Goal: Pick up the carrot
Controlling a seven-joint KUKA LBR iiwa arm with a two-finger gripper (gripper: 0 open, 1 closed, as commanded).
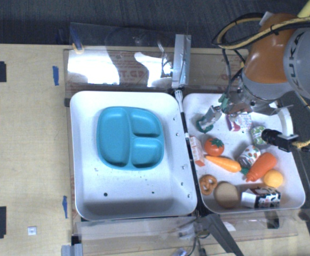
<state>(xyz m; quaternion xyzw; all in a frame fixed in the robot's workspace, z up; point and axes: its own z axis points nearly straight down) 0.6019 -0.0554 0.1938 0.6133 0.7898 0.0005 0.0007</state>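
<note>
Two white bins on the bench: left bin [85,196] holds a blue divided tray [129,136], set toward its far edge; right bin [296,196] is the cluttered one. Arm [283,41] comes in over the right bin's far right corner, orange band visible. Gripper [235,103] sits low near the far edge of that bin; can't tell whether it's spread or closed, and nothing is visibly pinched.

Two orange candidates. Carrot [224,164] lies flat mid-bin, long axis roughly left to right, green end toward the right. Second carrot-like piece [261,167] just beside it, tilted, nearer the right edge. Tomato [214,146] is just beyond the flat carrot, touching or nearly so. Brown ball [227,193] and pretzel [208,183] sit near the near edge, orange ball [273,178] toward the near right corner.

Judgement: pick not started, approach phase. To do it well:
- go for the flat carrot's mid-body
- close across the short axis, so rotate the wrist to suit
- watch the tomato on the far side and the crumpled wrapper [249,156] at the tip; little clearance
- descend straight, lift slow; a smooth tapered body will likely slip
</note>
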